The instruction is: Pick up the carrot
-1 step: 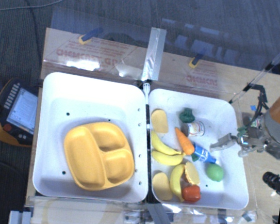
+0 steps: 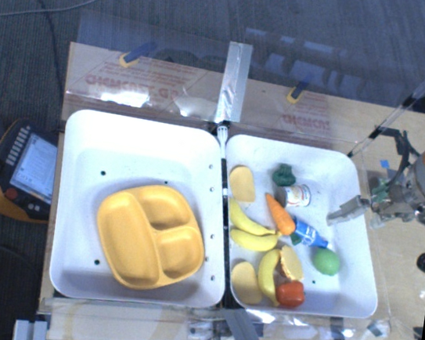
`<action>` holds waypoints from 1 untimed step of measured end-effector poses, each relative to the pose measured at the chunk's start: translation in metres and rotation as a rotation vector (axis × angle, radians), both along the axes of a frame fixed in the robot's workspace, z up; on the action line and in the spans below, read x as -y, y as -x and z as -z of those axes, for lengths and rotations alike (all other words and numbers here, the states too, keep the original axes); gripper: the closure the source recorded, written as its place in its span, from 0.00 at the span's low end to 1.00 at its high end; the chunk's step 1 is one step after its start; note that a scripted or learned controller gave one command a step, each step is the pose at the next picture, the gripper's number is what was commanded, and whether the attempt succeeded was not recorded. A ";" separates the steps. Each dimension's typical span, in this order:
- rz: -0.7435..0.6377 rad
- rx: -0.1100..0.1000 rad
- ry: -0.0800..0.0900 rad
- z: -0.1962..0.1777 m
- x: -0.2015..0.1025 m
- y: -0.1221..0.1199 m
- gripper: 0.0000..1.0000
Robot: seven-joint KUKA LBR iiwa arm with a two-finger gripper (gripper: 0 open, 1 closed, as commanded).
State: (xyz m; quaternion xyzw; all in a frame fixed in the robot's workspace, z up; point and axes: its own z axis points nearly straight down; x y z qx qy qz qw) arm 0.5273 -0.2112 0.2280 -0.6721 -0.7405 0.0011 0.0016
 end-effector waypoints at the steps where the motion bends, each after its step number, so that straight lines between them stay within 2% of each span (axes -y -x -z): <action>1: 0.200 -0.003 0.001 -0.019 0.009 0.043 0.00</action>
